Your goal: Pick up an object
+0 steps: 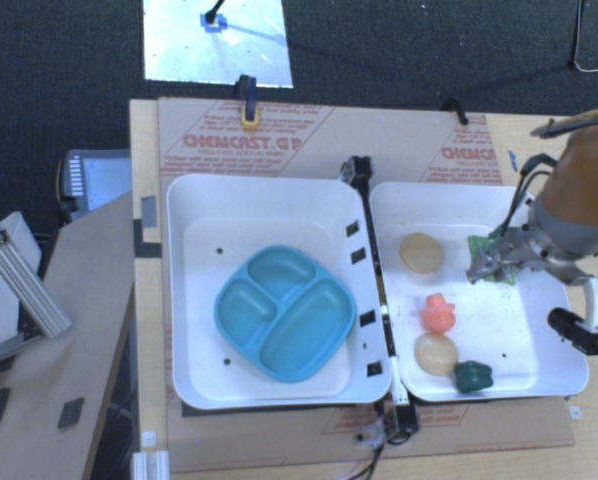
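Dark speckled carpet (399, 28) covers the floor around a pale wooden table (144, 298). A cardboard sheet (309, 133) with red printing lies on the table. A shiny metal plate (214, 28) rests on the carpet at the top, and a slanted aluminium rail (14, 273) crosses the left edge.

Fixed overhead camera, slanted down, both bins (279, 193).

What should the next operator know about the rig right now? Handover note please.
Gripper: low in the right bin, at a green object by its far side; finger state unclear, no grasp confirmed.
Also in the right bin: two tan discs, orange toy, dark green piece.
Left bin: blue divided plate.
Done: nothing lifted. Left: pick one object.
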{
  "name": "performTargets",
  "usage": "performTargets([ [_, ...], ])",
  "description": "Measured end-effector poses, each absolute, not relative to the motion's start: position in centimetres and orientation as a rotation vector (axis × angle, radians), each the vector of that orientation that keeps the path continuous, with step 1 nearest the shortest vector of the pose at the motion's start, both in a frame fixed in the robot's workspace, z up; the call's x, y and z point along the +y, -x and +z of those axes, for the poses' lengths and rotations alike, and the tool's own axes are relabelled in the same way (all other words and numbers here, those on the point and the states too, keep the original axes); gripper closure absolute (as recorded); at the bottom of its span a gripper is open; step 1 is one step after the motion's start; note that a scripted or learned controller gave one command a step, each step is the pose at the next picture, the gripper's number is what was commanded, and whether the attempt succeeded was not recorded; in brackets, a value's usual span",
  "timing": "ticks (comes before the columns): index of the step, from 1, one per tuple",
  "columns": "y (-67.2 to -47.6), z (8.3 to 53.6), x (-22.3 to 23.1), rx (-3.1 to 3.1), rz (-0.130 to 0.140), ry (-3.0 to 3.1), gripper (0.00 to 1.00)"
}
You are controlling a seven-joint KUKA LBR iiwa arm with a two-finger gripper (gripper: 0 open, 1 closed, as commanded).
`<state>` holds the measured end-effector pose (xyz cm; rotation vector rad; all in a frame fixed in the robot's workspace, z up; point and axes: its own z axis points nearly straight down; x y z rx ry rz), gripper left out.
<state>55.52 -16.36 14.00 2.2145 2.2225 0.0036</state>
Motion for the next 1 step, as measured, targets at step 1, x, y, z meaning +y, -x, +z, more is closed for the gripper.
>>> performTargets([
  [1,-55.41,18.52,-15.84,2.223,0.005,-2.213,1.00],
])
